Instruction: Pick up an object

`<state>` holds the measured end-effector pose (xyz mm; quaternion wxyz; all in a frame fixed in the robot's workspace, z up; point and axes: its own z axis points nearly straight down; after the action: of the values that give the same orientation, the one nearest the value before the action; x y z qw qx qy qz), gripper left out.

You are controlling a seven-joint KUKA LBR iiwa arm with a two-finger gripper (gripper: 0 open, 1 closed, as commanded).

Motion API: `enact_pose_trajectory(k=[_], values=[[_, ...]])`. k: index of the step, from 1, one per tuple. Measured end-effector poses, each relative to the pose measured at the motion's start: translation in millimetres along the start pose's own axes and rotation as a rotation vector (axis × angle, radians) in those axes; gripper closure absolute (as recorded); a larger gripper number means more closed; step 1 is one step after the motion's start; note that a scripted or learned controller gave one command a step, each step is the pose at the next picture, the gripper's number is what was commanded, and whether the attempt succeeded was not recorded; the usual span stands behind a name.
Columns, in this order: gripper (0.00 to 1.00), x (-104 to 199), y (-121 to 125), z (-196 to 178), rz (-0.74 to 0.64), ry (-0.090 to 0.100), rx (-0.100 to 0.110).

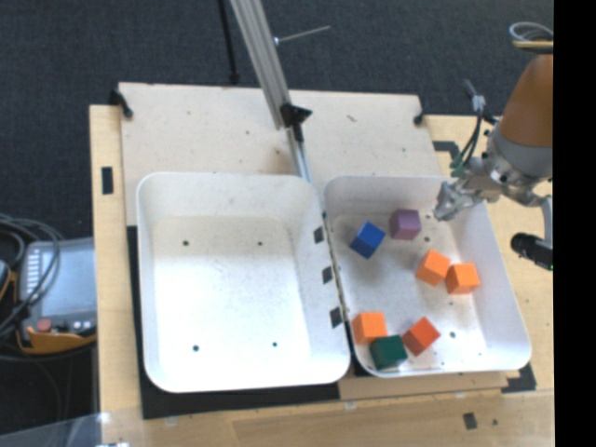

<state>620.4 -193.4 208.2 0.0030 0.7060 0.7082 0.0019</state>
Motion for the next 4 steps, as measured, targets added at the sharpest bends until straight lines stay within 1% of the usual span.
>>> enact_pose_trajectory(k=[1, 2, 4], values=[[1.0, 4.3, 3.7, -63.8, -0.002, -0.001, -0.002], [1.0, 60.0, 8.4, -66.9, -0.004, 0.002, 0.006], [1.0, 172.3, -6.3, -67.0, -0.004, 0.003, 0.008]])
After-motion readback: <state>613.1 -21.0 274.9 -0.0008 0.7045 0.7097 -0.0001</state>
